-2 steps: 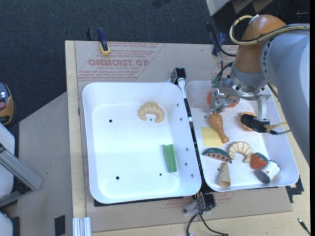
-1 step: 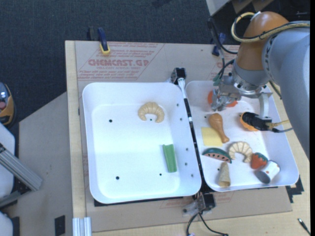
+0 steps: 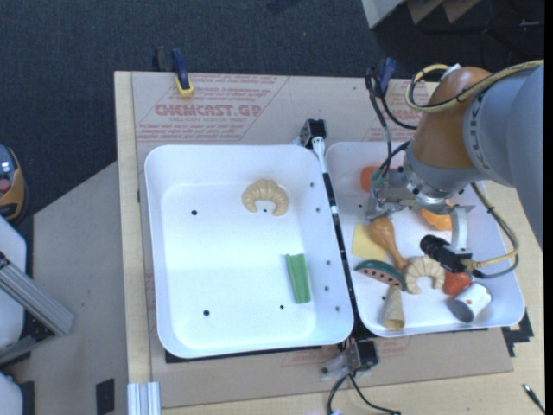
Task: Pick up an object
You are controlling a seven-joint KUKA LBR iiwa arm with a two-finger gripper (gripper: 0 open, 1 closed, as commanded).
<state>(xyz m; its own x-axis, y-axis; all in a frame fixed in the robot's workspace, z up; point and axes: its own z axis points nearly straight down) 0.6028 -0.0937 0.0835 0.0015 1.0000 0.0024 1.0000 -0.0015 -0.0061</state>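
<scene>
On the left of my worktop (image 3: 216,102) sits the left bin (image 3: 155,232), with two things in it, well apart. A tan croissant (image 3: 266,195) lies toward the far side. A green block (image 3: 298,277) lies nearer the front, close to the wall shared with the neighbouring bin.

The right bin (image 3: 449,327) is crowded. Along its left side, from back to front, lie a small red-orange piece (image 3: 369,178), a yellow wedge (image 3: 367,242), a watermelon slice (image 3: 380,272) and a pale cone (image 3: 394,308). The cone's narrow end points up toward the slice.

My tool (image 3: 386,204) hangs over the left half of this bin, just beside the red-orange piece. Right under it is the upper end of a brown drumstick (image 3: 387,234), which lies slanting across the wedge's right edge. I cannot tell from here whether my tool is released or clenched, nor whether it touches the drumstick.

Further right, a second curled pastry (image 3: 425,272) lies just beside the watermelon slice. An orange piece (image 3: 436,220) peeks out from under my wrist. At the front right corner, a red piece (image 3: 456,284) touches a white cup (image 3: 473,299), which is tipped on its side.
</scene>
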